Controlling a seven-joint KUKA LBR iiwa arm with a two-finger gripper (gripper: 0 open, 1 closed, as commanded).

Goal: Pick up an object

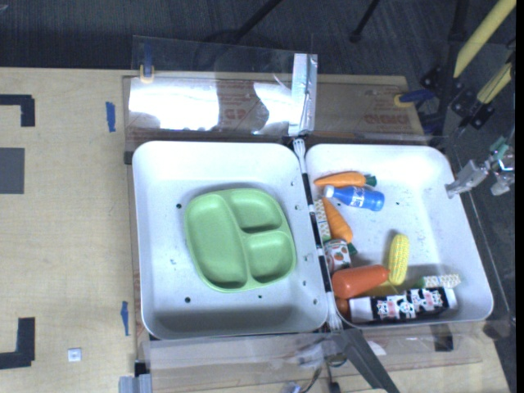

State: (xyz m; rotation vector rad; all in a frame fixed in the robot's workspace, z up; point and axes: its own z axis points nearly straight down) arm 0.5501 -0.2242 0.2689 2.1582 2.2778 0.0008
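The right bin holds several toy items. A carrot lies at the back left, with a blue bottle just in front of it. A second carrot lies along the left wall above a small printed box. A yellow corn cob stands beside an orange-red sausage shape. A black-and-white patterned bottle lies along the front wall. My gripper hangs at the right bin's far right rim, apart from all items, small and blurred at the frame edge.
The left bin holds a green divided plate. A clear plastic panel stands behind the bins. A small checkered packet lies near the front right. Tripod legs and a yellow pole stand beyond the bench.
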